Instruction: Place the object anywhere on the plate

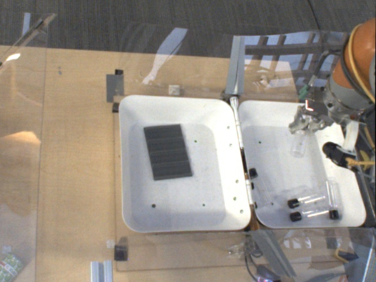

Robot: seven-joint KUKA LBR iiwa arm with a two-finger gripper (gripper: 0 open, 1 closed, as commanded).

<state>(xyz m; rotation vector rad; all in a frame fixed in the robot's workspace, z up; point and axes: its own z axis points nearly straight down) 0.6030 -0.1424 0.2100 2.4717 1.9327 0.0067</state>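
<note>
Camera view: over the right bin (346, 213), the gripper (301, 128) is clamped on a clear vial (299, 141) held above its upper floor, well apart from the dark grey plate (168, 152) beyond its left wall.

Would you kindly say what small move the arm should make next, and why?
Probably carry left toward the dark ridged plate in the left bin. The gripper hangs over the right bin with what looks like a clear vial below it, while three capped vials lie near the front.
</note>
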